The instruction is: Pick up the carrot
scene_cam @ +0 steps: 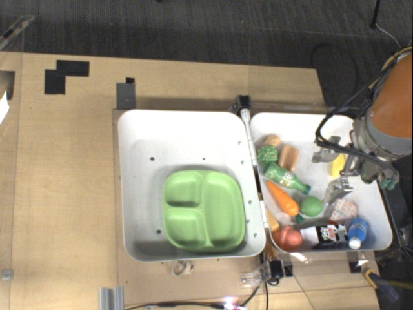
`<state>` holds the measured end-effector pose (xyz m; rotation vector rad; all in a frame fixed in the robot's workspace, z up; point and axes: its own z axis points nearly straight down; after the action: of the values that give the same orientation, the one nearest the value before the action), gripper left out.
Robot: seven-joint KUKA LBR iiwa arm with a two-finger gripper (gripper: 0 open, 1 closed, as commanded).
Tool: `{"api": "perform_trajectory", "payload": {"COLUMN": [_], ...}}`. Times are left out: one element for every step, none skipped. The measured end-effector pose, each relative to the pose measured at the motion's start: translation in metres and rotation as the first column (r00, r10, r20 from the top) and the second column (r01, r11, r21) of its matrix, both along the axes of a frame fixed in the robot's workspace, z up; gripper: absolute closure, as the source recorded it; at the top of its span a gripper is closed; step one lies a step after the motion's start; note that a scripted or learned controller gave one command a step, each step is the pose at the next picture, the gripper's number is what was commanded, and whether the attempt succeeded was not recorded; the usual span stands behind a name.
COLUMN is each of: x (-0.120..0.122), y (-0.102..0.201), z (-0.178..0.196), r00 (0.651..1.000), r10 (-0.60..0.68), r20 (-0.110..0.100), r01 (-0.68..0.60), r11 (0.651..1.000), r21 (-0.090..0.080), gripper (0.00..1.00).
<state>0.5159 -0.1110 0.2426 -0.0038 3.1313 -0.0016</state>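
gripper (335, 196): hangs low in the right bin (385, 234), I cannot tell how wide it is | carrot (284, 199): lies at nine o'clock from it, near, touching the green ball (311, 206) and the green bottle (284, 175) | tip: I think it should slide over, go down on the orange middle, miss the ball
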Motion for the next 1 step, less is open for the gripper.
{"api": "perform_trajectory", "payload": {"x": [0.0124], "y": [0.0699], "z": [-0.0584], "r00": [0.994], "r10": [0.107], "r20": [-0.003], "r01": [-0.107], "r11": [0.994], "r21": [0.004], "gripper": [0.00]}}
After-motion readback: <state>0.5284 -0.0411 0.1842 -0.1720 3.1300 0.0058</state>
